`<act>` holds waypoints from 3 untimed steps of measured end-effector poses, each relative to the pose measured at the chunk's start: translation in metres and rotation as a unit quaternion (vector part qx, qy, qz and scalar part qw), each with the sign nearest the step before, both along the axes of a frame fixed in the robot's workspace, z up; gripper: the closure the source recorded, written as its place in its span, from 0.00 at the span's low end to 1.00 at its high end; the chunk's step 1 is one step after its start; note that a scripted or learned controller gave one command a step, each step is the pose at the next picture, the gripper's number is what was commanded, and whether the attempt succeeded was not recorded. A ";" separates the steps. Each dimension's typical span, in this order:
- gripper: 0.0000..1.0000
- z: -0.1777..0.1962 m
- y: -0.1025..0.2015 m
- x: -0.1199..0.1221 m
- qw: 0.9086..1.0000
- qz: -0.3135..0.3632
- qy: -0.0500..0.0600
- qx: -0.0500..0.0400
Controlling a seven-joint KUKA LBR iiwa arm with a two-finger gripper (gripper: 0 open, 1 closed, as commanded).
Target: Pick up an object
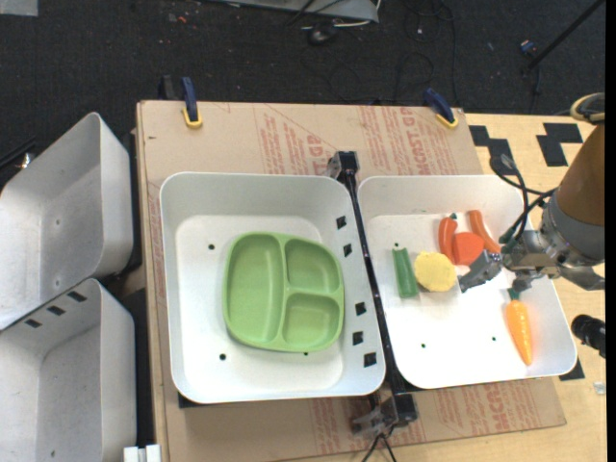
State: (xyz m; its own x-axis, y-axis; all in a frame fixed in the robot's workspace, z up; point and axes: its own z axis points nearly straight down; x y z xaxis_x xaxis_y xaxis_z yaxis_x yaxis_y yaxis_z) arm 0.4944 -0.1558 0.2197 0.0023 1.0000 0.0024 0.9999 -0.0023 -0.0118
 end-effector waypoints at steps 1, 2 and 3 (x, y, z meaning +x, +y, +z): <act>0.00 0.005 0.000 0.003 1.000 0.002 -0.005 -0.001; 0.00 -0.052 -0.002 0.011 1.000 0.001 -0.004 -0.001; 0.00 -0.095 -0.003 0.014 1.000 0.000 -0.004 -0.001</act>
State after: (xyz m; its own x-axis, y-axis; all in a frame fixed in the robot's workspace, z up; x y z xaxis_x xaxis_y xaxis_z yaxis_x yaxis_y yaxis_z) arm 0.5084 -0.1584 0.1242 0.0013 1.0000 0.0007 1.0000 -0.0013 -0.0029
